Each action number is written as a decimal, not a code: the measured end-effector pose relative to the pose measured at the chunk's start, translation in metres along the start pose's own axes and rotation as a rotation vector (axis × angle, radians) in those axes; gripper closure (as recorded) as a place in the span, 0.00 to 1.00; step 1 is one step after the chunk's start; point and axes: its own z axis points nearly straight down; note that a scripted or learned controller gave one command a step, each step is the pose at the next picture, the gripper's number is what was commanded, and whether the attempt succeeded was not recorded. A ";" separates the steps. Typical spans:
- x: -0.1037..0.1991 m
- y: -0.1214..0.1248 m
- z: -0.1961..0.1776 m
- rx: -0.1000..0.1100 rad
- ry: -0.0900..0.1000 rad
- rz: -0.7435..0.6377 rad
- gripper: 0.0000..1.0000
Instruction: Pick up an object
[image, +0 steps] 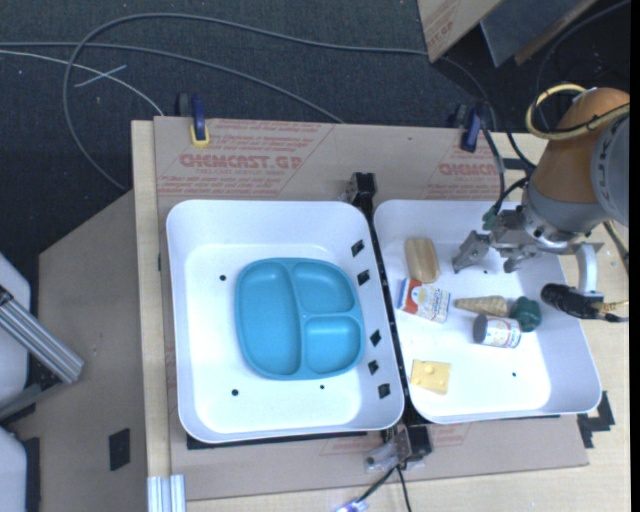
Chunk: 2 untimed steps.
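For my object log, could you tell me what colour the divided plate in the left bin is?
The divided plate is light blue, clearest in the camera view.

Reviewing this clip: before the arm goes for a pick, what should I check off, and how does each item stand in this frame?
1. Pincer over the right bin: ok.
2. Pincer carrying nothing: ok, nothing shows between its fingers.
3. Targets present: ok; bread piece, small carton, ice cream cone, small can, cheese slice.
4. Target well apart from its neighbours: not ok for the cone and can, which lie close together; ok for the cheese.
5. Blue divided plate out of the way in the left bin: ok.
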 end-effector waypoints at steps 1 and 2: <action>0.001 0.000 0.025 -0.002 -0.001 -0.001 0.00; 0.001 0.001 0.012 -0.007 -0.001 -0.001 1.00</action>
